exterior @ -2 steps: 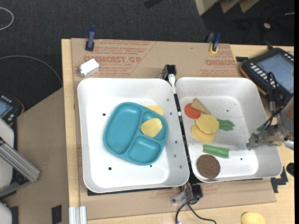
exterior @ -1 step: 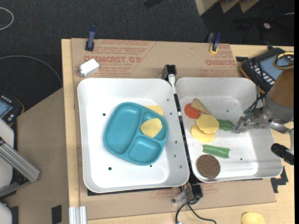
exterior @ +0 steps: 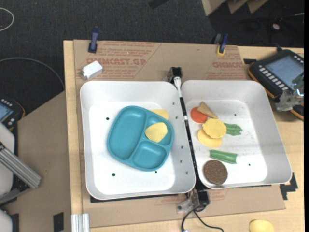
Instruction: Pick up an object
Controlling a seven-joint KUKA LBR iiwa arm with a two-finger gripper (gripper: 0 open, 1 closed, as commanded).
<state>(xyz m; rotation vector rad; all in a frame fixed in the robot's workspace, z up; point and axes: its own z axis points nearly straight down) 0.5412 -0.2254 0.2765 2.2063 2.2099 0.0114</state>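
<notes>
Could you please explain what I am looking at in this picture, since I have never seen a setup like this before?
This is a single camera fixed above a workbench, looking down at a slant. Two shallow white bins sit side by side on a cardboard sheet. The left bin holds a blue divided plate with a yellow piece resting in it and another yellow piece peeking from behind its rim. The right bin holds toy food: a red piece, a tan wedge, yellow discs, two green pieces and a brown disc. A robot arm normally reaches in from the right to pick something up. Nothing is being held here.
</notes>
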